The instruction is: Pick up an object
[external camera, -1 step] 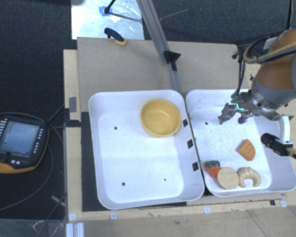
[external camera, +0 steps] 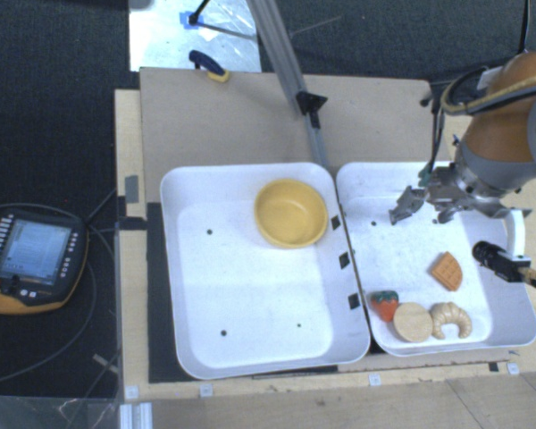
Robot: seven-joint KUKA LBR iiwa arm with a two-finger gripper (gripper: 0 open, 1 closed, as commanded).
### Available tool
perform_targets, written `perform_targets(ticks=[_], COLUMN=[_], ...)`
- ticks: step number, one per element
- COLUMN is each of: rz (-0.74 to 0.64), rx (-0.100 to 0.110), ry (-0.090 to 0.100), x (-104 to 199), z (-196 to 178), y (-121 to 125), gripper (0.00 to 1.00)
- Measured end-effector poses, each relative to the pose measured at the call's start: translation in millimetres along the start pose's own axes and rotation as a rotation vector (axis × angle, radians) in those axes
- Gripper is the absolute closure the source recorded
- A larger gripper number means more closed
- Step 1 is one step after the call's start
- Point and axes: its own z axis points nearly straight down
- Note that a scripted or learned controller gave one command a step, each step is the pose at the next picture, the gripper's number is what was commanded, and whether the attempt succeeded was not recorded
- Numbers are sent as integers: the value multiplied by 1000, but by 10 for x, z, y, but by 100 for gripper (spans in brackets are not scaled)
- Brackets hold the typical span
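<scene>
No text, label, brand or number can be read anywhere here. The teach pendant point(external camera: 29, 259) at the left edge of the frame has a lit screen, but whatever it displays is too small and blurred to make out. The buttons beside that screen are likewise too small to read. The dark tabs along the seam between the two bins bear no readable marks.

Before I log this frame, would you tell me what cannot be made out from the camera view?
- Gripper: small and dark against the arm; open or shut is unreadable.
- Arm: cut off by the right edge.
- Small orange and green item in the right bin: too small to identify, partly tucked behind the round tan piece.
- Handheld screen at left: contents too blurred to read.
</scene>
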Motion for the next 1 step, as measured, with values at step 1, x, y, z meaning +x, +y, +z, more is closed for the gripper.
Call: perform_targets(ticks=[1], rz=[0], rx=[4], ry=[0], x=[89], z=[548], y=[40], gripper=[0])
